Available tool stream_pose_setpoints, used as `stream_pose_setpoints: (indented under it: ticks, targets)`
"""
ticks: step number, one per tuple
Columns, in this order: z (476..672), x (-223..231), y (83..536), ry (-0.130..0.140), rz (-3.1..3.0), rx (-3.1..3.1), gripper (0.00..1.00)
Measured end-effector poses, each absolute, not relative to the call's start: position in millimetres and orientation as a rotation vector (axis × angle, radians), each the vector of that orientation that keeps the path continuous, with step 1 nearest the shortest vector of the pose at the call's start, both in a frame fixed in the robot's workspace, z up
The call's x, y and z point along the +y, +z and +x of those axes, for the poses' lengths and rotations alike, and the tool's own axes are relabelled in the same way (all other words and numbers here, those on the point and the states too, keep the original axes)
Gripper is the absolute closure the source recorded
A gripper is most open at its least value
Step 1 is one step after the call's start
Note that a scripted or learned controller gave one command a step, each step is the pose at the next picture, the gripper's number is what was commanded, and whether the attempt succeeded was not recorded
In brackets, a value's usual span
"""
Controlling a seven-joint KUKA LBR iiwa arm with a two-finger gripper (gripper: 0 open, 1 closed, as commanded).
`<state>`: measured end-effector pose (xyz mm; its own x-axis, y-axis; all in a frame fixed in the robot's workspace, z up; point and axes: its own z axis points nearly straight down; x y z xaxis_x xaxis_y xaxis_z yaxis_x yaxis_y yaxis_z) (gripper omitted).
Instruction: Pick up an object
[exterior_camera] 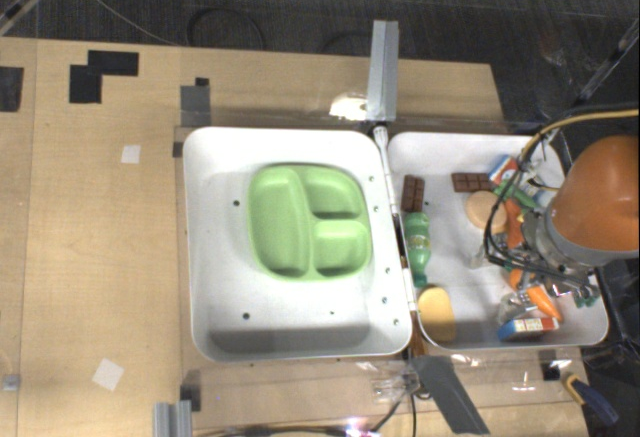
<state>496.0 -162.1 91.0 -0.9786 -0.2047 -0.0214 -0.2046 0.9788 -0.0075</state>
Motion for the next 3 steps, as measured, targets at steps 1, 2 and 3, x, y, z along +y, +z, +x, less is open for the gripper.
stream_pose_setpoints:
  ticks: [1,2,3]
  targets:
    - [507.5,-99.1,91.7,-0.013,-0.548,3.071,0.00]
    - [605.1,-105.4,89.5,-0.008,-0.749,3.035,0.00]
    - [543.4,-135.1,90.6,-0.006,-0.497,3.086,0.00]
